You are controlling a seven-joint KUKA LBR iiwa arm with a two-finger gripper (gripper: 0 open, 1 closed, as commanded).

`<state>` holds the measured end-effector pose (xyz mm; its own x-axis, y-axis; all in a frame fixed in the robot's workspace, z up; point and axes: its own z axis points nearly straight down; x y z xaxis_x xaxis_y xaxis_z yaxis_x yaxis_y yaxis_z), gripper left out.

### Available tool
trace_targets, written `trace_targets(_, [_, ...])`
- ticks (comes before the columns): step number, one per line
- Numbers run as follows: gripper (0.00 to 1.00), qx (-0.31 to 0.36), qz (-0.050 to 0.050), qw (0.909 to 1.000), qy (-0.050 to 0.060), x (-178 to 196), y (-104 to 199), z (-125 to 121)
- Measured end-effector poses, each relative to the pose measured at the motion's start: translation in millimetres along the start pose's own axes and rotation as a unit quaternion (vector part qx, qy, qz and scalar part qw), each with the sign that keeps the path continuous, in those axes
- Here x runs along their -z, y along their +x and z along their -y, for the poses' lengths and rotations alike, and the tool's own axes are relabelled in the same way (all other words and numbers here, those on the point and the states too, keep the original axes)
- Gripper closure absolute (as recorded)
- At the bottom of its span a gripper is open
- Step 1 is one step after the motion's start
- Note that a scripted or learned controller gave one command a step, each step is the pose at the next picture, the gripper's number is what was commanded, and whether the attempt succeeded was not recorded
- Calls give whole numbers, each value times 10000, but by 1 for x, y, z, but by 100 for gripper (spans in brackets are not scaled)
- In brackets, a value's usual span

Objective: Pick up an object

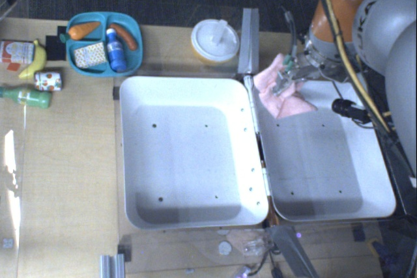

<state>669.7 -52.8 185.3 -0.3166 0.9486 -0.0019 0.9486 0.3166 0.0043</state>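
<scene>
Camera view: tool (285, 80), grip unclear, meets pink cloth (281, 96) at right bin's (339, 205) far-left corner.

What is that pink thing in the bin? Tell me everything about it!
The pink cloth looks like a soft, crumpled piece of fabric, pale pink with folds and wrinkles. It lies bunched up in the far left corner of the right bin, with its upper edge riding up against the bin's wall. The gripper is right on top of it, so part of the cloth is covered. I cannot tell whether the gripper actually has hold of it.
</scene>
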Motion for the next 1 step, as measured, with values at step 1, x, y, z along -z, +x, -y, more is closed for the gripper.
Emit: trace_targets(1, [100, 135, 6, 9999, -3, 0, -26, 9])
